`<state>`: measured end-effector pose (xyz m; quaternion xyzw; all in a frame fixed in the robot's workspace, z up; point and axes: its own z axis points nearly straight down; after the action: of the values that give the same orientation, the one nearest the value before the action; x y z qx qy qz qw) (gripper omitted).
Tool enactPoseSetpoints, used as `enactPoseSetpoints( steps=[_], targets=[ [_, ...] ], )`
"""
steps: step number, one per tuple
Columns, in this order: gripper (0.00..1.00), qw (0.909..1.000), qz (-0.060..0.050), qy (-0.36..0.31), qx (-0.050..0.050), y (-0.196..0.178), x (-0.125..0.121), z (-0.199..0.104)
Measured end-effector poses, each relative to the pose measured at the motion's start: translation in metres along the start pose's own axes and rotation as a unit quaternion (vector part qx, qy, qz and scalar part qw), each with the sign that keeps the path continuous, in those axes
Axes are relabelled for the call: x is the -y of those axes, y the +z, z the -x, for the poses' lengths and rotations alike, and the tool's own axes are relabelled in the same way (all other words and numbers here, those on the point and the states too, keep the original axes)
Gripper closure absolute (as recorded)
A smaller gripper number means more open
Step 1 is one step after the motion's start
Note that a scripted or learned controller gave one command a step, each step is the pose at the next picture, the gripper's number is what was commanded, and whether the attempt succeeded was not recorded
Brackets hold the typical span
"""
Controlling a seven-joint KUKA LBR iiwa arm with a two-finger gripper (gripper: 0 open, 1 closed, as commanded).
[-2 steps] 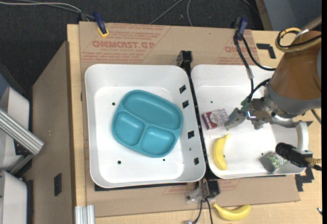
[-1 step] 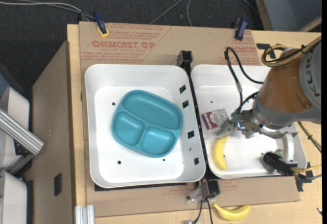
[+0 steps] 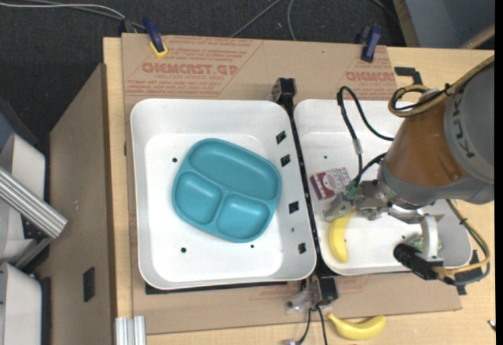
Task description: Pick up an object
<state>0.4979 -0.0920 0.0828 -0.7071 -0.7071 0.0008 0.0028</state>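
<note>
Right now the big grey arm (image 3: 440,151) is leaning in from the right of the frame, covering much of the right bin (image 3: 314,111). Over in the left bin (image 3: 149,119) a teal divided plate (image 3: 226,189) is lying at the centre, well apart from the action. Lower in the right bin, the gripper (image 3: 355,202) is hanging just above a banana (image 3: 339,240), with a small printed packet (image 3: 328,182) near its upper left; I cannot tell how the claw is set. To my eye, it should be coming straight down over the banana's middle, staying clear of the packet. Another banana (image 3: 357,326) is lying outside, at the bottom edge.
</note>
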Motion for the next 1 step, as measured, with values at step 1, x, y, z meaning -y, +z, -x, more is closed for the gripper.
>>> enactPoseSetpoints(
  steps=[1],
  targets=[
    [1.00, 1.0000, 0.003, 0.000, 0.001, -0.0130, -0.0014, 0.0001]
  ],
)
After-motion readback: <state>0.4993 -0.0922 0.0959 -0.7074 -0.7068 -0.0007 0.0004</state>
